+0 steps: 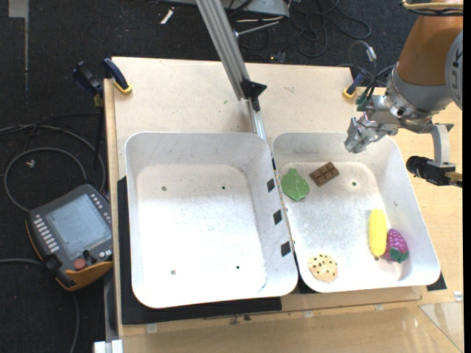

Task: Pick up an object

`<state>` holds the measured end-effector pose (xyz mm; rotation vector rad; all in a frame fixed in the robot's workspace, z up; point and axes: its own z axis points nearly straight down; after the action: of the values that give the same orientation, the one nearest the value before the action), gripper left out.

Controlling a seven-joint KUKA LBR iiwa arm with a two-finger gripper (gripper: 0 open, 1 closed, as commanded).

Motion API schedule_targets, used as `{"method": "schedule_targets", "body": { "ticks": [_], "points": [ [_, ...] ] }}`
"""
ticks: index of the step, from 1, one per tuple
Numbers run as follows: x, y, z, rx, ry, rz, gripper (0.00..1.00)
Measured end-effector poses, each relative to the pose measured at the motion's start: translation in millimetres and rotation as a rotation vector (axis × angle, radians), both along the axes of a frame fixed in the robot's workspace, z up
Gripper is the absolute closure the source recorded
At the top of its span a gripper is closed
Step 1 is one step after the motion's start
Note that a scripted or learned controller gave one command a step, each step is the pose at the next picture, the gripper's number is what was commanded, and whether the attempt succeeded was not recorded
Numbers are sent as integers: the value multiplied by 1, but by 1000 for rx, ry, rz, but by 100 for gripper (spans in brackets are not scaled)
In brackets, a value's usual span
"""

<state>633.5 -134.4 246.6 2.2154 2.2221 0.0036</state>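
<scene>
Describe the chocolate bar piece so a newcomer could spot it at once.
Look in the right white bin, at its far end below the tool. There lies the chocolate bar piece, just right of the green leaf. It is the one brown, flat, rectangular item scored into squares; the corn, grapes and cookie lie nearer the camera.

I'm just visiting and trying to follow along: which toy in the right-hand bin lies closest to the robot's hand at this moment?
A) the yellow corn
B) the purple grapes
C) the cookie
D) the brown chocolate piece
D: the gripper hangs over the far rim of the right bin, and the brown chocolate piece lies just below and left of it in the view, nearer than any other toy.
</scene>
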Motion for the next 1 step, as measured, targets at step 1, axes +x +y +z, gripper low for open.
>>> {"method": "schedule_targets", "body": {
  "ticks": [1],
  "points": [
    [-13,46,-12,3,7,4,100]
  ]
}}
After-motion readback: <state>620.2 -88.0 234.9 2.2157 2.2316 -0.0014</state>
